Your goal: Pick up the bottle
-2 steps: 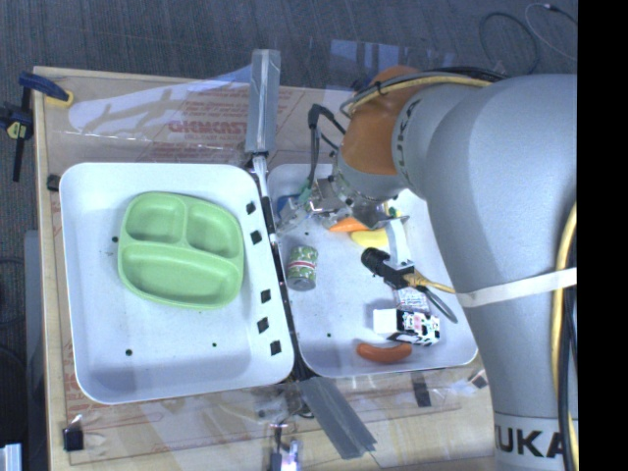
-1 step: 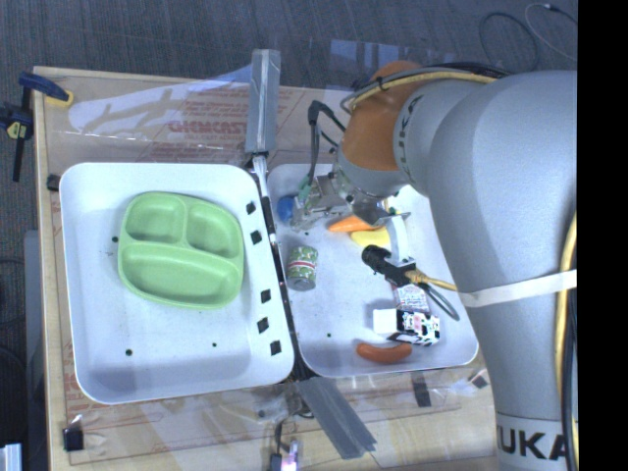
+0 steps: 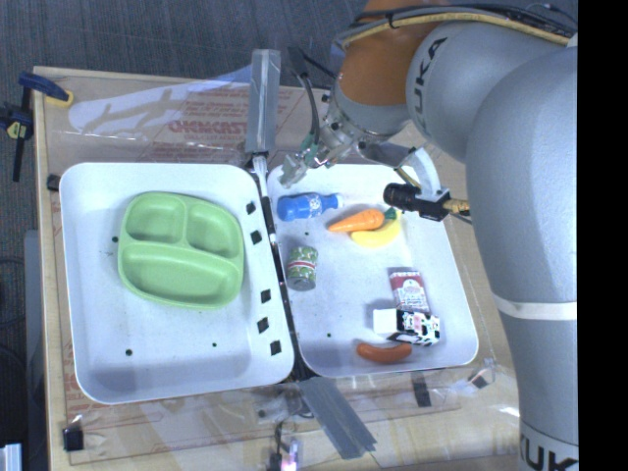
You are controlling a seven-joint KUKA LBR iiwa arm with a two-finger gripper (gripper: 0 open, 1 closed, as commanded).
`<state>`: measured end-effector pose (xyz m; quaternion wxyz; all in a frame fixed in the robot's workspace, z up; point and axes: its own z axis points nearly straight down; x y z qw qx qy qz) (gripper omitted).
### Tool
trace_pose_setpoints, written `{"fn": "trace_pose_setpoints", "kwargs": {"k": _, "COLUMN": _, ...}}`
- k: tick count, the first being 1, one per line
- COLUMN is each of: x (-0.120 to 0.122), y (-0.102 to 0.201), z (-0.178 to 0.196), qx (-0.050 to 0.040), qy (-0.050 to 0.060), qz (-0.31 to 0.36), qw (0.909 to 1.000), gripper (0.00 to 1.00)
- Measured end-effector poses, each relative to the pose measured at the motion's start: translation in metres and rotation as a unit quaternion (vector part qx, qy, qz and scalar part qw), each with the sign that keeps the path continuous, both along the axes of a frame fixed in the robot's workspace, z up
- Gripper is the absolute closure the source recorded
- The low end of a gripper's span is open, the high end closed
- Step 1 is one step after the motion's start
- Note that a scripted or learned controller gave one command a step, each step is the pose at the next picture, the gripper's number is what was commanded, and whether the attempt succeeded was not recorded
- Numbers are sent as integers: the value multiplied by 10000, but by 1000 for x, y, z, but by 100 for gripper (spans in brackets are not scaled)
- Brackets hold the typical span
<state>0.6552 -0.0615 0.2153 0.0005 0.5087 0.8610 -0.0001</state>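
Observation:
The blue bottle (image 3: 306, 206) lies on its side near the back left corner of the right bin (image 3: 461, 292), with its cap end pointing right toward a carrot. My gripper (image 3: 297, 170) hangs just above and behind the bottle, over the bin's back rim and close to the divider between the bins. The grey arm with its orange band comes in from the upper right and hides the bin's back right corner. Nothing shows as held in the gripper.
Close to the bottle's right are an orange carrot (image 3: 355, 221) and a yellow banana (image 3: 379, 235). A green can (image 3: 301, 266) stands just in front of it. A red box (image 3: 406, 287), a cow-patterned carton (image 3: 412, 325) and a sausage (image 3: 383, 352) lie nearer the front. The left bin (image 3: 88, 351) holds a green divided plate (image 3: 182, 248).

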Motion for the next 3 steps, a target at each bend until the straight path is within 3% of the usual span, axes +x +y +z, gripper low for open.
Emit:
{"fn": "trace_pose_setpoints", "kwargs": {"k": 1, "x": -12, "y": -19, "z": 11, "qx": 2, "qy": 16, "qz": 197, "qw": 9998, "gripper": 100}}
{"fn": "trace_pose_setpoints", "kwargs": {"k": 2, "x": -16, "y": -36, "z": -45, "qx": 2, "qy": 13, "qz": 387, "qw": 9993, "gripper": 100}}
{"fn": "trace_pose_setpoints", "kwargs": {"k": 3, "x": -118, "y": -114, "z": 17, "qx": 3, "qy": 17, "qz": -1443, "qw": 9895, "gripper": 100}}
